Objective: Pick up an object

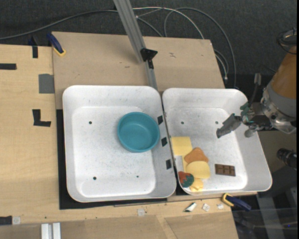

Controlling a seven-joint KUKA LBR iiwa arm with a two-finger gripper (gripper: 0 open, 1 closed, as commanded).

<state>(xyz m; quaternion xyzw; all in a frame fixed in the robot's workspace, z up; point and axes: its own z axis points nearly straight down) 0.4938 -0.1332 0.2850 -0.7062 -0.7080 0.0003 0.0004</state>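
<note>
A teal bowl (138, 132) rests in the left bin (84, 133), towards its right side. The right bin (204, 108) holds a yellow square block (181, 145), an orange piece (196, 156), a yellow piece (200, 171), a small red and green item (186, 179) and a brown chocolate bar (224, 170), all in its front half. My gripper (238, 129) hangs above the right bin's right side, behind the chocolate bar. Its two dark fingers are spread apart, open, with nothing between them.
A slanted metal pole (132, 26) rises behind the bins, with cables (189, 14) trailing at the back. Blue and yellow clamps sit at the back left (57, 45) and front right (236, 201) of the board. Small white bits (198, 207) lie by the front edge.
</note>
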